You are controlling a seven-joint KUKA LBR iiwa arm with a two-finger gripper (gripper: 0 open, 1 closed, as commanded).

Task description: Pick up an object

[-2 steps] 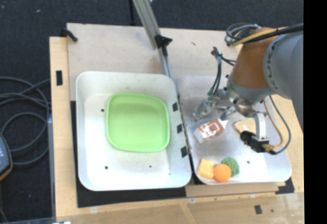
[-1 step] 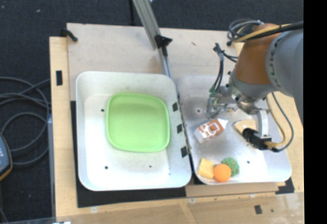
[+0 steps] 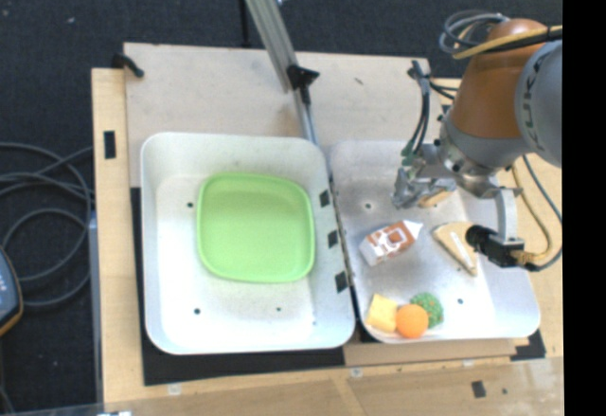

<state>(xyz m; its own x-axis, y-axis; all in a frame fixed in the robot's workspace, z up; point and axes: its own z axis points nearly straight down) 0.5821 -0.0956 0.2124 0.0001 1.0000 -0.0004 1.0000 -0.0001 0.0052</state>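
Green plate (image 3: 256,226) lies in the left bin (image 3: 161,158). Gripper (image 3: 409,194), grasp state unreadable, hovers over bare floor in the right bin (image 3: 516,310); carton (image 3: 390,241) just nearer, toys against the near rim.

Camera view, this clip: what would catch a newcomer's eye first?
The square green plate lying flat in the left bin stands out most. Next is the grey and orange arm over the right bin, its gripper low, above an orange-and-white box. An orange ball sits at that bin's front edge, beside a yellow block.
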